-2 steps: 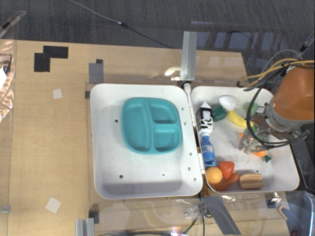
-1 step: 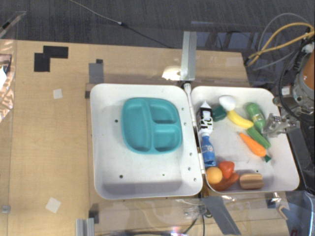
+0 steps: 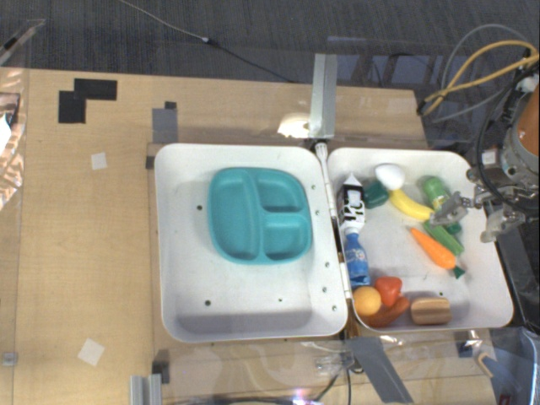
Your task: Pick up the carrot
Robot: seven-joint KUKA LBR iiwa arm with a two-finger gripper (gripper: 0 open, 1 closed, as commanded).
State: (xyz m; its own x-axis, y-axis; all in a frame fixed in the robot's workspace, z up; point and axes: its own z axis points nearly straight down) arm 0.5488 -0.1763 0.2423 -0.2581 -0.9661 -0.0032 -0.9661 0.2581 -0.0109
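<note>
My gripper (image 3: 449, 212) hangs over the right bin (image 3: 489, 306), reaching in from its right edge, with my grey arm and its orange band up at the frame's right side. I cannot tell how my gripper is set; it reads as a small grey metal clump and no more.

The carrot (image 3: 434, 249) lies on the bin floor just below and left of my gripper, slanting down to the right, its green top toward the bin's right wall. A green vegetable (image 3: 447, 236) lies right alongside it. A banana (image 3: 410, 205) sits just left of my gripper, with a white egg-shaped piece (image 3: 389, 175) above it. A blue-and-white tube (image 3: 353, 234) lies along the bin's left wall. An orange (image 3: 366, 299), a red piece (image 3: 388, 290) and a brown bread roll (image 3: 430, 310) crowd the near edge.

The left bin (image 3: 181, 310) holds a teal divided plate (image 3: 258, 215).
</note>
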